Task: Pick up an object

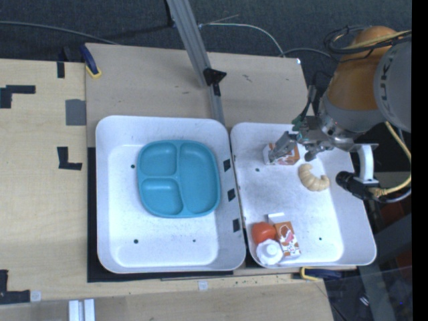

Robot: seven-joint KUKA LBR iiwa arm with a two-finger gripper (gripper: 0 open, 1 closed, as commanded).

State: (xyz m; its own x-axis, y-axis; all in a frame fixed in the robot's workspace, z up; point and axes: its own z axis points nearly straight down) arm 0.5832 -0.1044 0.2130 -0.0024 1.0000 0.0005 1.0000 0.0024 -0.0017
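Plywood bench with two white bins side by side: the left bin (107, 246) has a blue divided plate (178, 178), and the right bin (348, 239) sits mid-right of the frame. Up at its top, the gripper (294, 150) hangs with fingers spread, and a small orange carton (287, 155) lies right between the tips, on the floor (not lifted). A croissant (313, 177) sits just lower right, and an orange-white carton (287, 239) near the bottom edge.

The grey KUKA arm with its orange band (361, 72) reaches in from the right at the far side of the scene, its wrist bent down and leftward. Its two-finger metal gripper (292, 146) hangs low, fingers pointing left and spread apart, one finger (279, 147) extending further left.
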